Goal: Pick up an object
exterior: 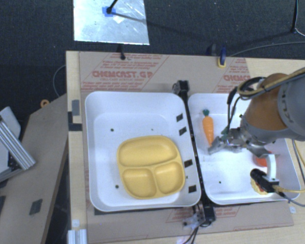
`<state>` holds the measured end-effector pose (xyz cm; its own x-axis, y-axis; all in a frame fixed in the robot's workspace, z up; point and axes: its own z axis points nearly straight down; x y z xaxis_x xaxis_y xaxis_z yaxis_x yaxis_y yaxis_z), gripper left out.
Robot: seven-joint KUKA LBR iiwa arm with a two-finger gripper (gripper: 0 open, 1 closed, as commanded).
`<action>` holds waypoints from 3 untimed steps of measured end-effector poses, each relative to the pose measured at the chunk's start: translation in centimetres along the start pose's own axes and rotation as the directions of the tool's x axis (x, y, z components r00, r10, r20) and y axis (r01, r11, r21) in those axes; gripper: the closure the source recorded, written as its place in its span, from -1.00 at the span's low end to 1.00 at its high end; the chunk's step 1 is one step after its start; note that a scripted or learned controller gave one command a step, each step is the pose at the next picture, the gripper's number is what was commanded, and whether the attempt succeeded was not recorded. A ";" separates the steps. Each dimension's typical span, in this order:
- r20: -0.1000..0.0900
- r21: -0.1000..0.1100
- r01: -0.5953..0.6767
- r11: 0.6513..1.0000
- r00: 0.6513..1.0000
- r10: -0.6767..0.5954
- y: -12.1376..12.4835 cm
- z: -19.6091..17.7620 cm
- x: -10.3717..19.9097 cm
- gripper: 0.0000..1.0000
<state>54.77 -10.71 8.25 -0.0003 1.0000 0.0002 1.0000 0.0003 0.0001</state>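
Showing "CHEMCAST" lettering [123, 74] behind the bins [99, 136].

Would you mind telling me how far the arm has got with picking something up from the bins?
Done: the arm has reached into the right bin, and its gripper sits low beside the toy carrot. In hand: nothing visibly; the carrot lies on the bin floor, apart from the gripper tip. Left: closing on an object and lifting it. The yellow divided plate rests in the left bin.
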 end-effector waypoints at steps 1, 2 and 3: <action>0.000 -0.003 0.001 1.000 1.000 -0.001 0.1 -1.3 0.0 1.00; 0.002 -0.006 0.003 1.000 1.000 -0.003 1.0 -6.2 -0.6 1.00; 0.001 -0.007 0.005 1.000 1.000 -0.005 0.9 -12.5 -0.1 1.00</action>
<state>55.62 -10.86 20.74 -0.0051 1.0000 -0.0012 1.0000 0.0051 0.0075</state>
